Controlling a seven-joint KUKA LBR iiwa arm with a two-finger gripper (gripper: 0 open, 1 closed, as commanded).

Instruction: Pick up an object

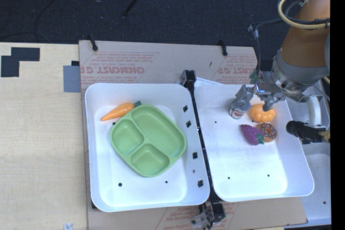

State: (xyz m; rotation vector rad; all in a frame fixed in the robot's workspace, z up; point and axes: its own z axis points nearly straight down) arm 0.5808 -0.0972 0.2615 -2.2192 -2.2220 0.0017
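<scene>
My gripper (254,100) hangs over the far part of the right bin (259,180), open, with nothing between its fingers. Its left finger (242,97) ends just above a small silvery can-like object (235,112). An orange pumpkin-shaped toy (262,114) lies right under the other finger (269,99). A purple bunch of grapes (250,133) and a round sprinkled doughnut (268,131) rest side by side just in front of these. In the left bin (102,180) a toy carrot (117,111) lies beside a green divided plate (148,140).
A black divider (197,137) runs between the two bins. Cardboard (161,64) lies under and behind them. A black handle-like part (304,130) juts in at the right bin's right rim. The near half of the right bin is bare white floor.
</scene>
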